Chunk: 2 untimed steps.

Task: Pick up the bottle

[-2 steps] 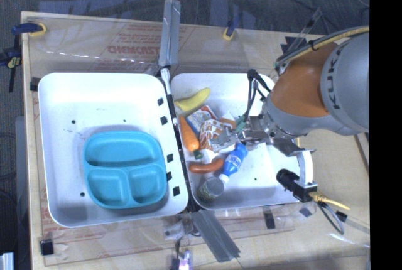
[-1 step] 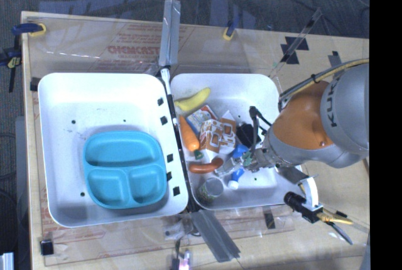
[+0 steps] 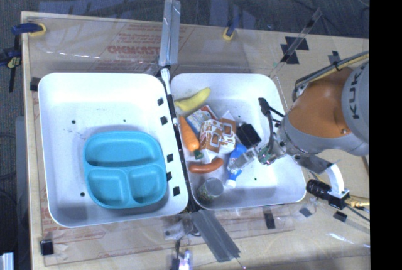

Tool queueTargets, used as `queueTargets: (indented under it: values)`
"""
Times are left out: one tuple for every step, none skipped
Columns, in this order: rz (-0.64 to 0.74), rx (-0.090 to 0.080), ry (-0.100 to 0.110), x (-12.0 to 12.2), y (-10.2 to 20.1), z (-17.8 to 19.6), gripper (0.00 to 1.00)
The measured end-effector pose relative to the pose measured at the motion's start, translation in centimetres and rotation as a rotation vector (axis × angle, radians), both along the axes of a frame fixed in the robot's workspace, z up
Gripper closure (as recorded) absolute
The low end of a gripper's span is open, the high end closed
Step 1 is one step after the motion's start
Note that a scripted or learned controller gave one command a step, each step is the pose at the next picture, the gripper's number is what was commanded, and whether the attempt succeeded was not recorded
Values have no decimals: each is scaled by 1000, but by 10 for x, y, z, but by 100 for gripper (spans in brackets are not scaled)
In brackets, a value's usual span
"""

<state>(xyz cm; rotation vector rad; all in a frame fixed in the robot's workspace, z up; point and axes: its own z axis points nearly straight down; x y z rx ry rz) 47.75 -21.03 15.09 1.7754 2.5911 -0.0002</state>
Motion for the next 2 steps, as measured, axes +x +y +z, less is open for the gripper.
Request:
queueTargets:
  values:
    - [301, 2, 2, 0, 5, -59, 0]
    - [304, 1, 3, 1, 3, -46, 100]
